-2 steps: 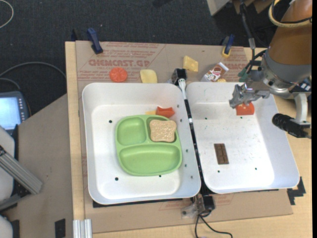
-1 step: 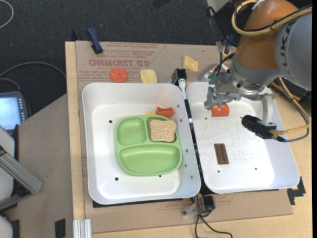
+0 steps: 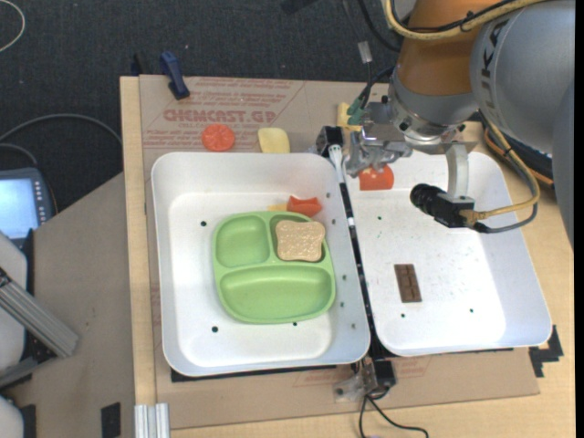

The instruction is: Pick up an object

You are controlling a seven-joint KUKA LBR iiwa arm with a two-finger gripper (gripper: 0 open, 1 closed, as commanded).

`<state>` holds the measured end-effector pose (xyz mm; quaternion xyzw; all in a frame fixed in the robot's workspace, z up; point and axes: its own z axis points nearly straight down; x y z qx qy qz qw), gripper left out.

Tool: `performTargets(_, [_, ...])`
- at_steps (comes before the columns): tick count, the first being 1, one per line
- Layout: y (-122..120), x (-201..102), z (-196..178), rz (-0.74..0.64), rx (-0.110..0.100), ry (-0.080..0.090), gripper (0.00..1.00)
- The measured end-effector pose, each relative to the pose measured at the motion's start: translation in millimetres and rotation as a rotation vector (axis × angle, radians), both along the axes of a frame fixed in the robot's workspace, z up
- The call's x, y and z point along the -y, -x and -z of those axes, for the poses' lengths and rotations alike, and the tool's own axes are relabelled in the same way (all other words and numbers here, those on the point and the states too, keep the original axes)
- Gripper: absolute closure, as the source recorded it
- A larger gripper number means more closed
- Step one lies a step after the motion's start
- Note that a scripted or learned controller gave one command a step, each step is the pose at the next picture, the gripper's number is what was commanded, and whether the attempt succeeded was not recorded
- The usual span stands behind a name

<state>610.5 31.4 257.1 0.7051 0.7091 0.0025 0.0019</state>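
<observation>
Your gripper (image 3: 377, 158) sits over the far left corner of the right bin (image 3: 493, 318), close to the seam where the two bins meet, and its fingers are too buried under the wrist hardware for you to tell whether they are parted or closed. Just below it you can see an orange-red block (image 3: 377, 179), resting at the far edge of that bin and touching or nearly touching the gripper; whether it is held cannot be made out. Farther toward you in the same bin lies a small dark brown bar (image 3: 408, 283), well apart from the arm. In the left bin (image 3: 182, 318) you have a green divided plate (image 3: 265, 286) with a slice of toast (image 3: 300, 240) in its upper right compartment, and a red piece (image 3: 305, 205) lies just beyond the plate's far rim, near the dividing wall. On the cardboard behind the left bin you will find an orange disc (image 3: 218, 137) and a pale yellow piece (image 3: 274, 140) side by side, plus a blue clip (image 3: 173, 74) at the far edge.
</observation>
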Motion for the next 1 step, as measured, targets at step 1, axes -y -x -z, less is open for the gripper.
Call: performTargets(1, [72.0, 14.6, -2.3, 0.009, -0.013, 0.000, 1.00])
